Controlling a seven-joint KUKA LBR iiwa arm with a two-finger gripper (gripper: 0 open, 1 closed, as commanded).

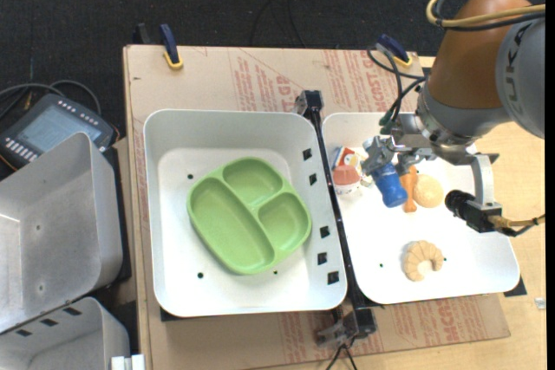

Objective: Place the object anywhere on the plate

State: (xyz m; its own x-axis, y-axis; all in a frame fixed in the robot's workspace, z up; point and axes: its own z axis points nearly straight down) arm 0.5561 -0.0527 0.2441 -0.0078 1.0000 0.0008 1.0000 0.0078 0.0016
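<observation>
A green plate [249,214] with three compartments lies in the left bin [165,273]. In the right bin [486,273] lie a small white and orange figure [346,168], a blue object [391,186], an orange object [426,191] and a tan croissant-shaped piece [421,259]. My gripper [387,154] hangs over the right bin's upper middle, just above the blue object and beside the figure. Its fingers are partly hidden by the wrist, and nothing can be seen held between them.
A black divider [328,186] runs between the two bins. A black cable end [468,210] hangs off the wrist over the right bin. Clamps [172,52] hold the cardboard at the back. Grey equipment stands at the left.
</observation>
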